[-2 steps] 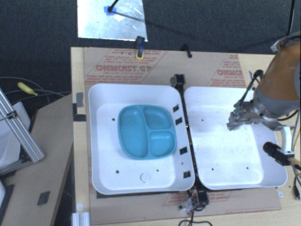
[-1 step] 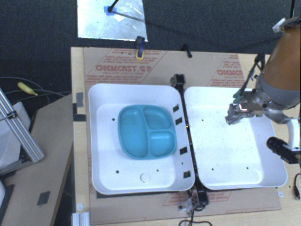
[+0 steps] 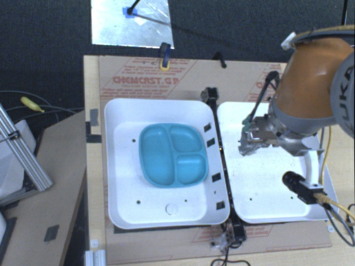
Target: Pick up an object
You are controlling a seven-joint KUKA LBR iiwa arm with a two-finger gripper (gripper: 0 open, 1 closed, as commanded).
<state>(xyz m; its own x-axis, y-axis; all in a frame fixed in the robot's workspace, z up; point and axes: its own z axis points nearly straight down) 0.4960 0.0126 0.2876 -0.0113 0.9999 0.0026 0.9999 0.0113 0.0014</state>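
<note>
Over right bin [image 3: 260, 204], gripper [image 3: 248, 143] partly arm-hidden.

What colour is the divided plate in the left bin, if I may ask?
Light blue; the divided plate shows clearly in the camera view.

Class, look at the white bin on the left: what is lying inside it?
A blue divided plate lies inside the left bin. The bin floor beneath the plate is covered, so anything under it is hidden.
</note>
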